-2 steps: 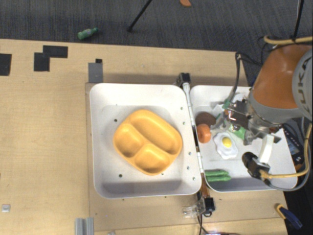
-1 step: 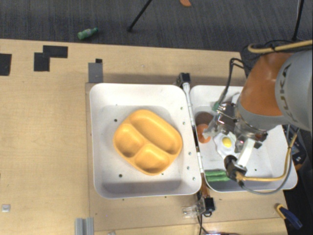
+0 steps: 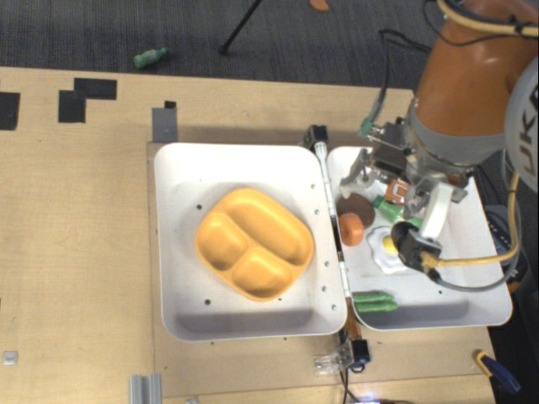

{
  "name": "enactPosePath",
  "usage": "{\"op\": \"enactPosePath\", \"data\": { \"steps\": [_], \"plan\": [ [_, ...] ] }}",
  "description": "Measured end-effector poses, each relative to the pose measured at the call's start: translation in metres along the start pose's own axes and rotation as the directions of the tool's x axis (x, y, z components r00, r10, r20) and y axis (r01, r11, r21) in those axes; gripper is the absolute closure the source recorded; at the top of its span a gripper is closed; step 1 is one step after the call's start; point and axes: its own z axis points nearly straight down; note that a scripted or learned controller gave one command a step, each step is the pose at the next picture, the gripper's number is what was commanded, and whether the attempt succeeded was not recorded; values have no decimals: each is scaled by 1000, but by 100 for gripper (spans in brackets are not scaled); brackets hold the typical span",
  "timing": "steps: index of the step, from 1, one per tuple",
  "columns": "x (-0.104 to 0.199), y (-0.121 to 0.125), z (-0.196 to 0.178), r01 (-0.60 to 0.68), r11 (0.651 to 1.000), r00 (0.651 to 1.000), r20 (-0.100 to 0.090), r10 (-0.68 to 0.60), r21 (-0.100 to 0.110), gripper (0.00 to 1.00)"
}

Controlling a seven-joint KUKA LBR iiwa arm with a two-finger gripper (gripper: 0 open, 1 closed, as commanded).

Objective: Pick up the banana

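My gripper (image 3: 402, 199) hangs low over the middle of the right bin (image 3: 480, 305), under the grey and orange arm (image 3: 472, 74). The arm and its wrist cover much of that bin's back and centre and hide what lies beneath. Just left of the gripper lie a brown toy piece (image 3: 357, 204) and an orange round piece (image 3: 351, 229). A small green and orange piece (image 3: 392, 194) peeks out right by the gripper. A white fried-egg toy with a yellow yolk (image 3: 387, 249) sits just below it.
A green pod-shaped toy (image 3: 373, 300) lies near the right bin's front wall. The left bin (image 3: 181, 225) holds a yellow divided plate (image 3: 253, 241). A yellow cable (image 3: 472, 261) loops from the wrist across the right bin. A divider rail (image 3: 330, 217) separates the bins.
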Motion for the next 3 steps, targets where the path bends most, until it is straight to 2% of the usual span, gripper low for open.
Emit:
{"op": "enactPosePath", "data": {
  "steps": [1,2,3],
  "plan": [
    [-70,15,46,-62,998,998,3,62,2,0],
    [-89,22,125,-74,997,997,3,74,4,0],
    [-64,20,145,-251,968,968,3,251,5,0]
  ]
}}
